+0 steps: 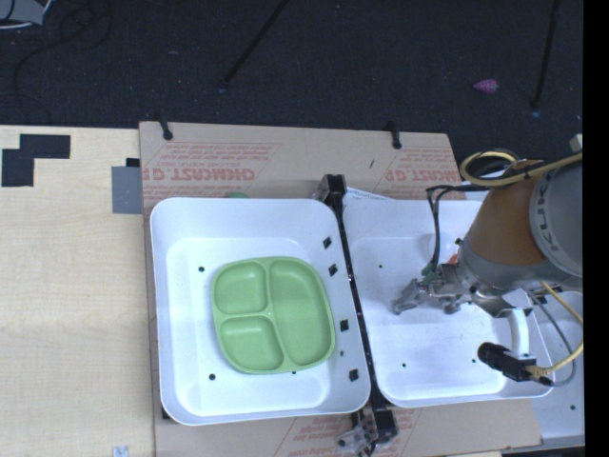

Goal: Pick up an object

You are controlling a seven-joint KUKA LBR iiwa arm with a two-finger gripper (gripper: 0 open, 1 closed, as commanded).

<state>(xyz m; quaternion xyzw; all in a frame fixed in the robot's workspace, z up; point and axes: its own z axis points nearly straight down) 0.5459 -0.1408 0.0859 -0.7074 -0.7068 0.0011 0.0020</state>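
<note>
Two shallow white bins are seen side by side on a brown cardboard sheet (285, 160) printed with red lettering, which lies on a pale wooden bench (67, 284). In the left bin (181, 227) one object is counted: a light green plate (273, 314) with three compartments, lying flat near the middle of the bin floor and slightly toward its right wall. Nothing else is made out inside that bin. In the right bin (419, 379) no loose object can be told apart from the arm's own parts. One arm (552, 227) is seen, reaching in from the right, grey with an orange band (504, 227) above the wrist. One gripper (407, 300) is seen low over the floor of the right bin, its metal tip directed toward the divider between the two bins. Whether its fingers are spread or closed cannot be told from the view, and nothing is seen between them. A black cylindrical part (502, 361) and several cables hang beside the wrist. The green plate is well apart from the gripper, in the other bin.
</note>
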